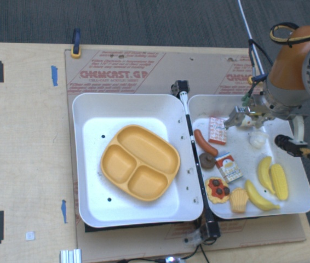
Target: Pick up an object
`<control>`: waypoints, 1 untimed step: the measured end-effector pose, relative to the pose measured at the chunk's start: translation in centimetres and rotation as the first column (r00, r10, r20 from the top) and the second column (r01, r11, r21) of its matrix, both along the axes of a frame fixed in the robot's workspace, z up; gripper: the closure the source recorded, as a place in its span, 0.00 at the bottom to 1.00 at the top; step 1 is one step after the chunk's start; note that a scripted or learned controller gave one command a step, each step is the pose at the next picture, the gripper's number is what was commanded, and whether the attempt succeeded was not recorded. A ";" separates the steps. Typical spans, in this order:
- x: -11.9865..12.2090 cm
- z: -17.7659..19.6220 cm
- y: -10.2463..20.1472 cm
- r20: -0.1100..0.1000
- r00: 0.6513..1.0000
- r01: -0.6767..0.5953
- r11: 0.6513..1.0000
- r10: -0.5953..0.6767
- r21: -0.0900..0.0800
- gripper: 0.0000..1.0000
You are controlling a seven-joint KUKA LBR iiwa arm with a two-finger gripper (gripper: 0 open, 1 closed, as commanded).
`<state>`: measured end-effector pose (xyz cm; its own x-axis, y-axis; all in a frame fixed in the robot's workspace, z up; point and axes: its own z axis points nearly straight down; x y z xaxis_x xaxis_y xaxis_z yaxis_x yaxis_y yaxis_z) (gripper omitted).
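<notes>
My gripper (245, 118) hangs over the back of the right bin (307, 203), below the grey and orange arm (293, 64). Just left of it lies a small pink and white carton (217, 130). A white lump (258, 139) lies just in front of it. Further forward are a red sausage (204, 141), a brown round piece (207, 159), a red and white carton (229, 168), a pizza slice (218, 188), a yellow pastry (239, 200), two bananas (262, 196) and a corn cob (279, 181). I see nothing held in the gripper.
The left bin (84, 114) holds a yellow divided plate (139, 162). A black divider rail (190, 141) runs between the bins. A black part of the arm (290, 145) juts out over the right bin's right side. A white cable (242, 12) slants up from the arm.
</notes>
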<state>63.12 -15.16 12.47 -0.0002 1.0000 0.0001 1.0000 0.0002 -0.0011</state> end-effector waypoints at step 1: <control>-3.6 -3.8 5.4 0.005 1.000 -0.001 1.000 0.001 0.000 0.00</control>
